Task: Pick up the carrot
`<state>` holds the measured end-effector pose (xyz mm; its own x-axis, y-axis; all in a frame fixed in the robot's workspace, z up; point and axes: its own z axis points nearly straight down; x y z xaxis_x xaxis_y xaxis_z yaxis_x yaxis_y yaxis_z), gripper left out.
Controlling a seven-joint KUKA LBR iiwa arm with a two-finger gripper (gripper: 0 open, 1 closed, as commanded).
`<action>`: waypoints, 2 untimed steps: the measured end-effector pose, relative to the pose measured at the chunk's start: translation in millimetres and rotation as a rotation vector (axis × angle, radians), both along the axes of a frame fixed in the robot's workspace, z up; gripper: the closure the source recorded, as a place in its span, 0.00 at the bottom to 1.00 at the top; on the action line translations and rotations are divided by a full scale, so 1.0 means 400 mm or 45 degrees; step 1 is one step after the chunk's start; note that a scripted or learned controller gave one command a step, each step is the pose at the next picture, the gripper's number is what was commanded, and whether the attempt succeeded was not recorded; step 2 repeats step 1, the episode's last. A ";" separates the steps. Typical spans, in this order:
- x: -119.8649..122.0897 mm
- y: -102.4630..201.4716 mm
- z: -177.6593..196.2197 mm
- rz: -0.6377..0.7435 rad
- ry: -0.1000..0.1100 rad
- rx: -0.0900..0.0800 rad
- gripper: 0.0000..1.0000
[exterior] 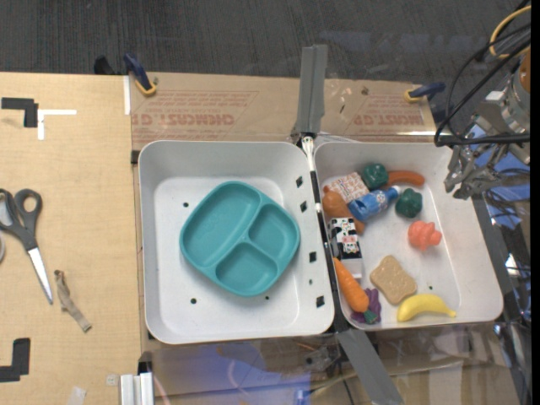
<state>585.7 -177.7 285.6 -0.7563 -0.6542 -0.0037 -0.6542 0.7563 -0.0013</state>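
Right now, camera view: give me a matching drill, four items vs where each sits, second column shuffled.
Items:
1. carrot
2. banana
3. teal divided plate
4. scissors

Places:
A. on the bench, left of both bins
B. left bin
C. right bin, front right corner
D. right bin, along the left wall near the front

Pairs: 1-D, 2-C, 3-B, 4-A
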 end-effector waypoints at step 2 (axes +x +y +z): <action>0.043 -0.046 -0.024 -0.207 -0.001 0.000 1.00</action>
